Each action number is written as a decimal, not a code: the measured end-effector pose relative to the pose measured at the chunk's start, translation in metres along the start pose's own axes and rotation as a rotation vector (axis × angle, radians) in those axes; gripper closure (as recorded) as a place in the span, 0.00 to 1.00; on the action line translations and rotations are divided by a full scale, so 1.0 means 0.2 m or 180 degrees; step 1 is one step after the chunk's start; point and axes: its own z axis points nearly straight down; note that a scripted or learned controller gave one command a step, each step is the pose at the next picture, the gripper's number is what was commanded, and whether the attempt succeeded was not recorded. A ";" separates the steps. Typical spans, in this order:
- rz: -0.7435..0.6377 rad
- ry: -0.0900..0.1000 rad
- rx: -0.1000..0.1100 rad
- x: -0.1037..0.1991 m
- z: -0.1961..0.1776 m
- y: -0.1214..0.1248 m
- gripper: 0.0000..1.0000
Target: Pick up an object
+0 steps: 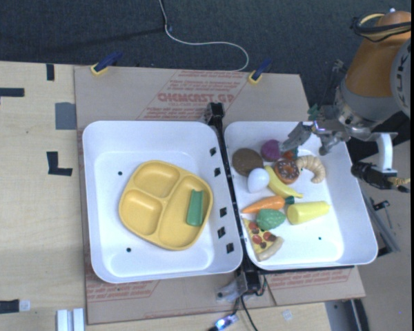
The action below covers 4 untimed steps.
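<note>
Yellow tray (152,209), green pickle (195,207), orange carrot (266,203), white bins (100,185)

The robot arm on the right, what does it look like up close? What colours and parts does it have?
The arm is a thick, rounded tube, grey with a broad orange band above the wrist. It narrows to a cluttered metal wrist with small fittings, ending in a slim grey pincer of two thin fingers. A white bracket-like piece and dark fittings hang at its side.

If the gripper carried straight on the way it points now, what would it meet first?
Probably the purple toy, or the round red toy just below the gripper, which angles down-left into the right bin. Depth is unclear from this one view.
</note>
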 end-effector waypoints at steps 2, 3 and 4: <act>0.0000 0.0003 0.0001 0.02 0.54 -0.03 0.00; 0.0004 -0.0034 -0.0042 0.00 0.69 -0.01 0.00; 0.0004 -0.0047 -0.0079 0.00 0.61 0.01 1.00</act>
